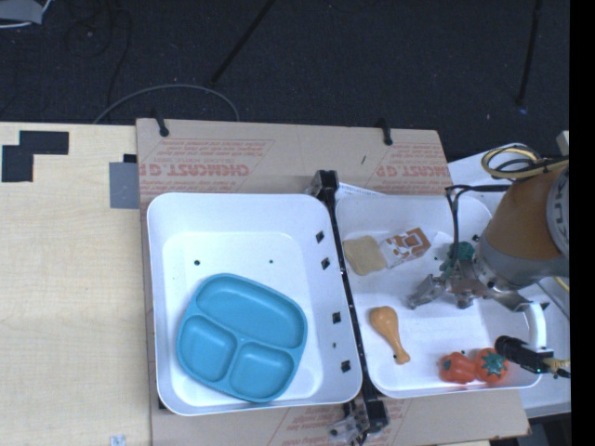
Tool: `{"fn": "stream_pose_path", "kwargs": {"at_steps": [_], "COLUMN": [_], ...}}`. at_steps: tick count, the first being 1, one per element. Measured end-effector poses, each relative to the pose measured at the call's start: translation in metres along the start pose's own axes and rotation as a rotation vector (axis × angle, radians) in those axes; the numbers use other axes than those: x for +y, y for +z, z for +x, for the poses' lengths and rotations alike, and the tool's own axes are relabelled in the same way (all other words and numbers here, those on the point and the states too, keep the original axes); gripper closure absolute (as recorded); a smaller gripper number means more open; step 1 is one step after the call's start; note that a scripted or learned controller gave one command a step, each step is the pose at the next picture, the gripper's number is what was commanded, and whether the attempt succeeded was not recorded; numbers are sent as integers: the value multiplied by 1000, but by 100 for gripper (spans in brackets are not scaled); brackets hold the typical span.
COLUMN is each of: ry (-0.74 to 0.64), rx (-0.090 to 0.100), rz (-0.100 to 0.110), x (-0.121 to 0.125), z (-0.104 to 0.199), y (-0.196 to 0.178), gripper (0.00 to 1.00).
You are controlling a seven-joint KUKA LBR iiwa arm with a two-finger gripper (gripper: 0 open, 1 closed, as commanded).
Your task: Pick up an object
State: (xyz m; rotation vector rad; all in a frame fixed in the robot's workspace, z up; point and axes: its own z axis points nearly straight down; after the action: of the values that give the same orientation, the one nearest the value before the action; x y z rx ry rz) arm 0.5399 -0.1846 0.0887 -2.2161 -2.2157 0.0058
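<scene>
Where gripper [429, 293] hovers, glossy bin [423, 386].

Two bins side by side on the bench, left bin [167, 221] and right bin [372, 384], touching along the middle divider. In the left bin, a divided plate [242, 337], toward the near left. In the right bin, a flat pad [364, 255] at the far left, a small packet [407, 243] just right of it. Nearer, a drumstick toy [390, 331] left of centre. At the near right, a tomato toy [474, 366]. Above the right bin's right half, the gripper [444, 288], arm reaching in from the right.
</scene>
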Motion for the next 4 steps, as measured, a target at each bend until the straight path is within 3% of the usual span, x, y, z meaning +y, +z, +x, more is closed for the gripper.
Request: {"fn": "stream_pose_path", "kwargs": {"at_steps": [1, 3, 4], "ry": [4, -2, -2], "rx": [-1, -4, -3], "rz": [-3, -10, -10], "x": [1, 8, 8], "z": [-1, -13, -13], "y": [-13, -105, -135], "gripper": [100, 100, 100]}}
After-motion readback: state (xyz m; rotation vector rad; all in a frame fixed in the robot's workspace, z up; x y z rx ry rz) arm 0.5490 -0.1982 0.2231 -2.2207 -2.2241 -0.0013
